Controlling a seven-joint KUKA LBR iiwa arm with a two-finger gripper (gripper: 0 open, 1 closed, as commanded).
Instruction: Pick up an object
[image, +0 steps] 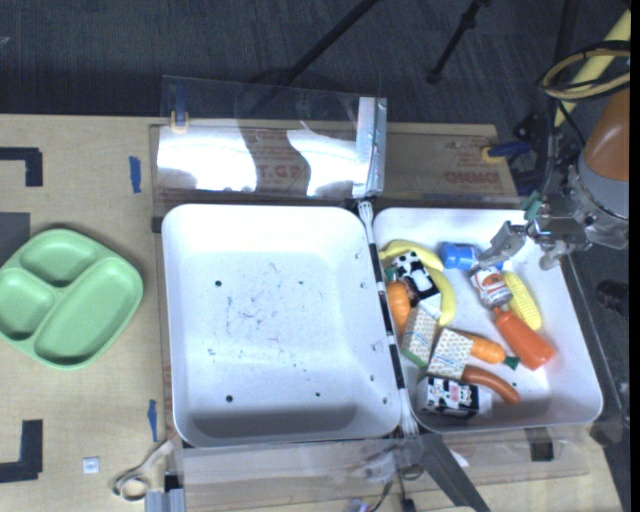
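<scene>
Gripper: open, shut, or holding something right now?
Gripper: cannot be told; it hangs over the right bin, above a small can.

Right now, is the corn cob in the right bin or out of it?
In. The corn cob lies flat on the right bin floor, beside the orange bottle.

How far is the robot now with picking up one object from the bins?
Done: the arm has reached over the right bin, and the pincer hangs above the pile of toys. In hand: nothing visibly lifted; the small can just below it, the corn and the blue object all lie in the bin. Left: descending, gripping one item and lifting it.
</scene>
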